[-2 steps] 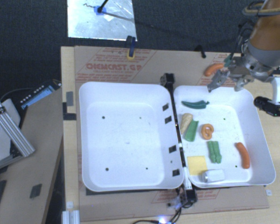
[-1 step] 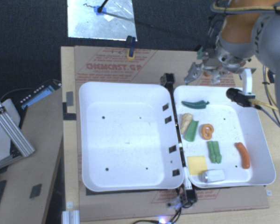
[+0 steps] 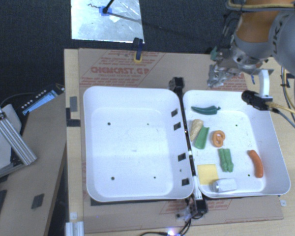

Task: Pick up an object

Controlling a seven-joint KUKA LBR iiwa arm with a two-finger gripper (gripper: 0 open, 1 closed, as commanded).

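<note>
Two shallow white bins side by side on the worktop [image 3: 113, 65]: left bin [image 3: 132, 144] and right bin [image 3: 265, 132], touching along a black-clipped seam. Scattered across the right bin: dark green pepper [image 3: 205, 109] near the far edge; beige piece [image 3: 196, 127] touching a green cucumber-like piece [image 3: 201, 137] just beside the seam; orange ring [image 3: 218, 138] near the middle; green bean pod [image 3: 225, 160] below it; orange-red sausage-like piece [image 3: 256, 163] toward the right wall; yellow block [image 3: 207, 173] and clear-white piece [image 3: 224, 185] close together at the near edge. Poised over the worktop just beyond the right bin's far edge, near its left part: hand [image 3: 218, 77], on the grey arm [image 3: 265, 28] with its orange band. Nothing seen between the fingers; spread or pressed together, cannot tell. Well apart from every piece in the bin. Behind the worktop, a shiny foil sheet [image 3: 106, 14].
</note>
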